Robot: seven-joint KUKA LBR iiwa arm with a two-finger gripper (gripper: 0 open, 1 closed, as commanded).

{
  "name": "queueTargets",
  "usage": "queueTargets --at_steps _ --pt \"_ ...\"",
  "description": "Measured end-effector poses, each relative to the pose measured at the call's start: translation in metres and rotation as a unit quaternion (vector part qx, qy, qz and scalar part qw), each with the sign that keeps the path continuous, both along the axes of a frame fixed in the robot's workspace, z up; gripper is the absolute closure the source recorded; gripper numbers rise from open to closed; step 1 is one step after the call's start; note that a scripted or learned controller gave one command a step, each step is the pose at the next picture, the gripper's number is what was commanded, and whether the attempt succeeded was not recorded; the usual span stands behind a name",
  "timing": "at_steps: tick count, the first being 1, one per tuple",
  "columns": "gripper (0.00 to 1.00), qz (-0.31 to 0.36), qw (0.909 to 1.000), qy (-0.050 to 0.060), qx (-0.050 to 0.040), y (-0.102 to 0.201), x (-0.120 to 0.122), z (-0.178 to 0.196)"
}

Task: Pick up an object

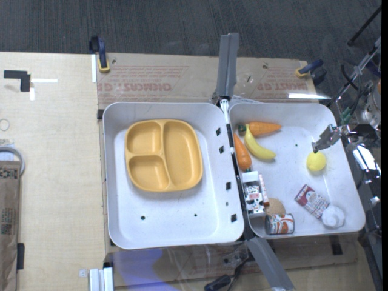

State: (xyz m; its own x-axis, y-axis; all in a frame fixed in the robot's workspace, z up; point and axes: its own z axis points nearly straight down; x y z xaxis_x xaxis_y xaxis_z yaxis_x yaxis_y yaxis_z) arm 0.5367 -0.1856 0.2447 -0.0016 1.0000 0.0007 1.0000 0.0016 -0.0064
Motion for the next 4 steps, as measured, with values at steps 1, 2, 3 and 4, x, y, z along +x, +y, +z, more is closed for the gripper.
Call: queueTargets --at_steps 1,2,3,4 --pt "0.0 0.021 0.9998 -0.001 0.0003 -0.035 0.024 -0.094" --pt "0.0 0.023 0.9997 -0.002 0.0062 -0.026 0.031 -0.155" --pt "1.0 0.019 0.9998 -0.001 0.0018 -0.034 0.029 -0.147" --pt "1.0 0.079 0.9969 -0.002 -0.0003 0.008 0.06 -0.057"
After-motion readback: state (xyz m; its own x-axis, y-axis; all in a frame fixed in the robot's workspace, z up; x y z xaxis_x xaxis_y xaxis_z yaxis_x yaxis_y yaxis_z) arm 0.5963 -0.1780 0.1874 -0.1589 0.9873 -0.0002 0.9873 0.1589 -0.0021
